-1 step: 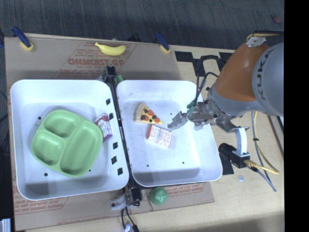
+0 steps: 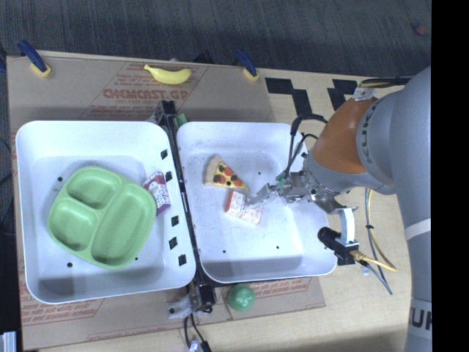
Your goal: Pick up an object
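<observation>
Gripper sits low in the right bin, touching the red-white packet beside the pizza slice, finger state unreadable; best to center on the packet and close before lifting.

Tool beside red-white packet

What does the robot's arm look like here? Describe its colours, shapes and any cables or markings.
The arm is thick, rounded and grey, with an orange band above the wrist. Thin black cables loop beside the wrist, and the gripper is slim grey metal. White letters mark the lower casing.
</observation>
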You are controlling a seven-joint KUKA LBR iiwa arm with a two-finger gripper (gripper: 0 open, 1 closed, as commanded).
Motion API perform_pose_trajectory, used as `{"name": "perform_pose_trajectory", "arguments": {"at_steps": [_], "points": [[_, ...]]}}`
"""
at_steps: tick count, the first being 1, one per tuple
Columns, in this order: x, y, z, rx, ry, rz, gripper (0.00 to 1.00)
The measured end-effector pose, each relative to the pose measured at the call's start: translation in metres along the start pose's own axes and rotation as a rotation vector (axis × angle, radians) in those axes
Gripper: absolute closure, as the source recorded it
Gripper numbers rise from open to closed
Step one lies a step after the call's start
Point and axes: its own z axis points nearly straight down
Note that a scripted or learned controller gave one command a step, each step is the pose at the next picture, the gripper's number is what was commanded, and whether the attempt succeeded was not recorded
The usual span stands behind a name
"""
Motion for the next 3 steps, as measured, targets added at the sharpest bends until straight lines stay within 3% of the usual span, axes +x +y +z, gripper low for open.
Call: {"name": "perform_pose_trajectory", "arguments": {"at_steps": [1, 2, 3], "points": [[0.002, 0.002, -0.012, 0.0, 0.003, -0.007, 1.0], [0.001, -0.057, -0.105, 0.006, 0.002, 0.0, 1.0], [0.001, -0.057, -0.105, 0.006, 0.002, -0.001, 0.0]]}}
